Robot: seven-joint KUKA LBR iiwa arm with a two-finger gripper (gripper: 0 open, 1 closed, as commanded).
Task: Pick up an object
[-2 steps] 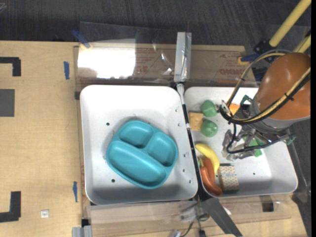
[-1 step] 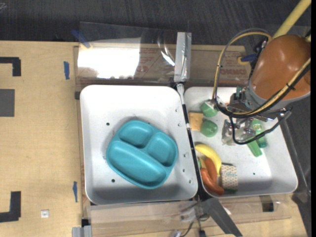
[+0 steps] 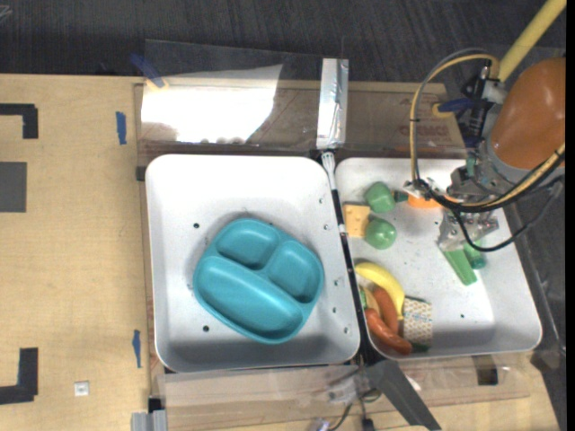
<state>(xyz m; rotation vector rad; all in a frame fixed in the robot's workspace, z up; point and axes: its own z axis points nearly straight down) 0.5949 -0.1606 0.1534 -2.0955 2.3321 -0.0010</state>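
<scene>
Green stick under the gripper, right bin

We see the green stick (image 3: 464,264) lying in the right bin (image 3: 512,321), long axis slanting toward the bin's near right corner, its upper end right below our gripper (image 3: 464,227). Whether the jaws are wide, narrow or closed on it, we cannot tell. Two green balls (image 3: 380,214) and a banana (image 3: 382,279) lie leftward; a blue tray (image 3: 260,278) sits in the left bin (image 3: 171,187).

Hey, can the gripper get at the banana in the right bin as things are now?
Probably yes. The banana lies uncovered at the right bin's left side, its lower end against a red piece. The gripper hangs over a green block, with open floor between.
</scene>
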